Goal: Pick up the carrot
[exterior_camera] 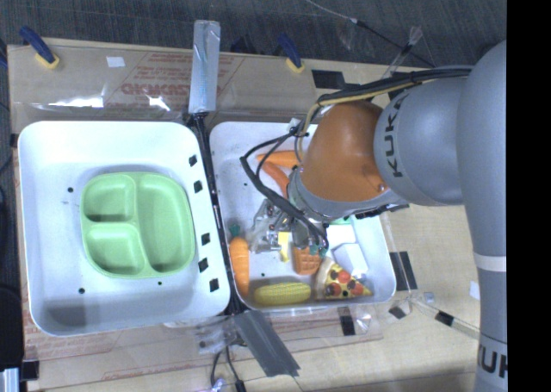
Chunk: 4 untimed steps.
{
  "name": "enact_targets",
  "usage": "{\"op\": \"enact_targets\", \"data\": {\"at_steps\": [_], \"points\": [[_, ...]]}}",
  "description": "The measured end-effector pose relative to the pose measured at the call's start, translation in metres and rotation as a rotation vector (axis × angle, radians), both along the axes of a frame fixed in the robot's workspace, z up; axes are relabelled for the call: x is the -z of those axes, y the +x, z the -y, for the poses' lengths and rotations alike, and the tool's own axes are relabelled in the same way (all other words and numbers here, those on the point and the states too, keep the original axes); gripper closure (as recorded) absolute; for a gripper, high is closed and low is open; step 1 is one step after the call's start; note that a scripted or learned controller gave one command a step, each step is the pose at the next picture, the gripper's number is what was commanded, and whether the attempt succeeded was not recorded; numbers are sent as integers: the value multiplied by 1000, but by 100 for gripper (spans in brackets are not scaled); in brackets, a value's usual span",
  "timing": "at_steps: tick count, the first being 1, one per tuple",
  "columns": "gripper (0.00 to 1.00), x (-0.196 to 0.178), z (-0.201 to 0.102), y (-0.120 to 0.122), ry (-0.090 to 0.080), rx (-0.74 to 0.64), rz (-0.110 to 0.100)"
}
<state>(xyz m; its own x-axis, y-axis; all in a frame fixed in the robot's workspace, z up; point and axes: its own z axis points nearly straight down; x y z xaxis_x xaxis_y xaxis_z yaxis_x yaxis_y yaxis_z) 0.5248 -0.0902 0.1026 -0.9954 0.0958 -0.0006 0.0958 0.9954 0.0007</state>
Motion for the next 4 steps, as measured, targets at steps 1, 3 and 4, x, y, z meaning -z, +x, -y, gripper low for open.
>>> {"op": "enact_targets", "data": {"at_steps": [1,3,4], "points": [[0,0,0,0,0,-1,0],[0,-10,-2,1,0,-9,1],[0,11,4,-28,0,105,-2]]}}
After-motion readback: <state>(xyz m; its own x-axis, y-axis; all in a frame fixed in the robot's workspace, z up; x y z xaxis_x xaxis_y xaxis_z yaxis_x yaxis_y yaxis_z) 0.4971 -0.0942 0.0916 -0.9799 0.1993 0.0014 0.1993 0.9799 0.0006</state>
